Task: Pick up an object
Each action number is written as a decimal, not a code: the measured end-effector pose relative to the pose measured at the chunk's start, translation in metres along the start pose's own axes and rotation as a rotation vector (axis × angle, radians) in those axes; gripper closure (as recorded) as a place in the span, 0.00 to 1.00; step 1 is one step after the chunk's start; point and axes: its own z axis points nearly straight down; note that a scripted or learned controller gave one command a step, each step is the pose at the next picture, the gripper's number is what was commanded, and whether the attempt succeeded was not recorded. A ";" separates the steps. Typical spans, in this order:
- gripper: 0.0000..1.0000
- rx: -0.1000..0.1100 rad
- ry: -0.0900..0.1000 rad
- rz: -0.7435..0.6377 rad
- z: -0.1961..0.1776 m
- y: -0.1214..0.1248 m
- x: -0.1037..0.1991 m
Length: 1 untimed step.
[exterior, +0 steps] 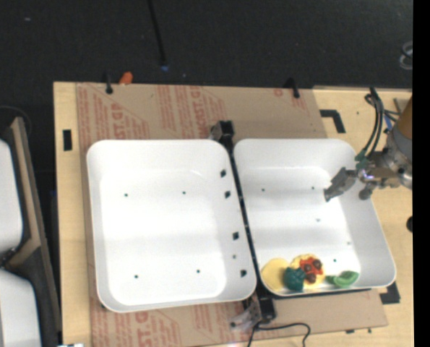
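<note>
Toys (310,272) — well apart from fingers (337,185)

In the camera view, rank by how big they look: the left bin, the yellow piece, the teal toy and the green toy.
Largest to smallest:
1. left bin
2. yellow piece, partly covered by other toys
3. teal toy and green toy: these look alike in size, so I won't rank them.
</note>
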 end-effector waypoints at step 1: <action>0.00 0.008 0.002 0.000 0.100 -0.042 0.013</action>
